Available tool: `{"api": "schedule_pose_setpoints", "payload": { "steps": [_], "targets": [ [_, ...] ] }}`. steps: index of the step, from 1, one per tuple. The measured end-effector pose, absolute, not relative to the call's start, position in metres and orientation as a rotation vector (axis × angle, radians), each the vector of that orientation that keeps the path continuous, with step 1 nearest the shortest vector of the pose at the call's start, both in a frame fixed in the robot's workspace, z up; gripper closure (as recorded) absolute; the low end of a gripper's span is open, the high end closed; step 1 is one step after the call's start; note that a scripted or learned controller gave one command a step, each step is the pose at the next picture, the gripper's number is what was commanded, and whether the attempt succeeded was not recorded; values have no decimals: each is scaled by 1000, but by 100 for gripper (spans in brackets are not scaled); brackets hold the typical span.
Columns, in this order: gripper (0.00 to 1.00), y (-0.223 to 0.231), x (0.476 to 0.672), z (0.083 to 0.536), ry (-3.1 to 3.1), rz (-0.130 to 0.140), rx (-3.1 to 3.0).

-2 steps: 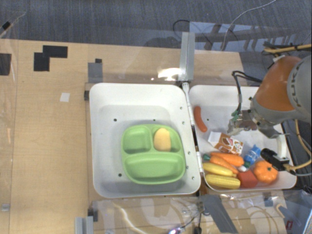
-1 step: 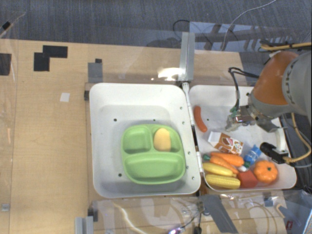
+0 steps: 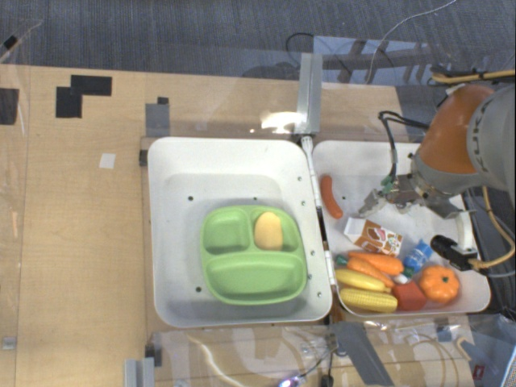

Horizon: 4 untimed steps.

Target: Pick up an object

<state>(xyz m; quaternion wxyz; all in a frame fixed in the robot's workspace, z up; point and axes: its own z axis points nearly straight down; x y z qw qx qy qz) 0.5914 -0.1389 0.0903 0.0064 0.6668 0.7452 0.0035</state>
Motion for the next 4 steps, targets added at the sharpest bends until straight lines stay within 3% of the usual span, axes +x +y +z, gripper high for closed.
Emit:
{"api": "schedule_pose_setpoints", "payload": {
  "steps": [1, 2, 3, 4],
  "targets": [
    [0, -150, 491, 91, 2292, 13, 2128],
    [100, -149, 495, 102, 2292, 21, 2121],
    [100, -95, 501, 253, 1638, 5, 2678],
    [100, -18, 515, 184, 1426, 0, 2800]
  ]
}}
